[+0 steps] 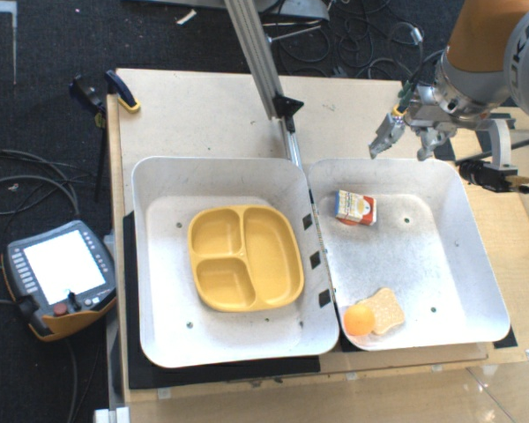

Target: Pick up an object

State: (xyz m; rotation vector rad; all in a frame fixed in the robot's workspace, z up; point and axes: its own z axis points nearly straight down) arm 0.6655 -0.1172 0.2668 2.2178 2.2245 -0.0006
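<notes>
Definitely a robotics lab, not anybody's kitchen. The wooden bench (212,113) sits on dark carpet with loose black cables (353,33) snaking around at 12 o'clock and more at 9. A teach pendant (62,276) with a lit screen lies on the floor at about 8 o'clock. An aluminium strut (256,51) slants up from the bench's middle toward 12, and a clamp (101,95) grips the bench corner at 10. Pure test-rig vibes.
</notes>
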